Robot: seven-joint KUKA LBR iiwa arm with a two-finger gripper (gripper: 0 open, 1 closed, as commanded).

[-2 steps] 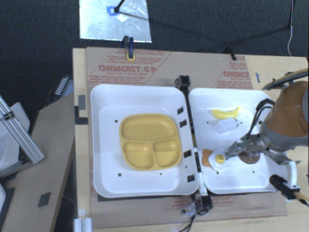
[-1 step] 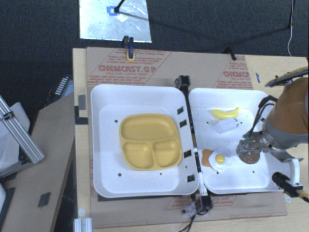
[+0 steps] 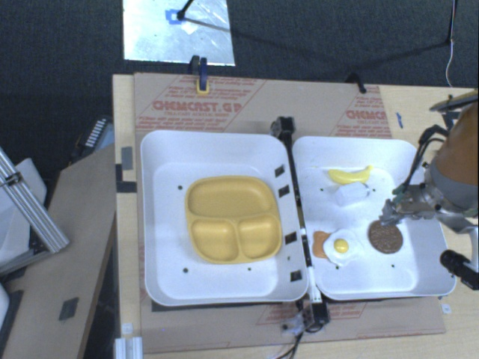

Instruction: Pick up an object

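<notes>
Gripper (image 3: 391, 212) hangs at the upper left edge of the brown patty (image 3: 385, 238) in the right bin (image 3: 426, 275); I cannot tell how it is set, so it should center over the patty and descend straight. Fried egg (image 3: 340, 247) lies just beside, banana (image 3: 350, 175) further up, yellow tray (image 3: 228, 218) in the left bin (image 3: 161, 200)

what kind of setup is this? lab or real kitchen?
Likely a robot lab bench, not a kitchen: two white bins clamped on a board, toy food such as a fried egg and banana, and a robot arm reaching in.
</notes>
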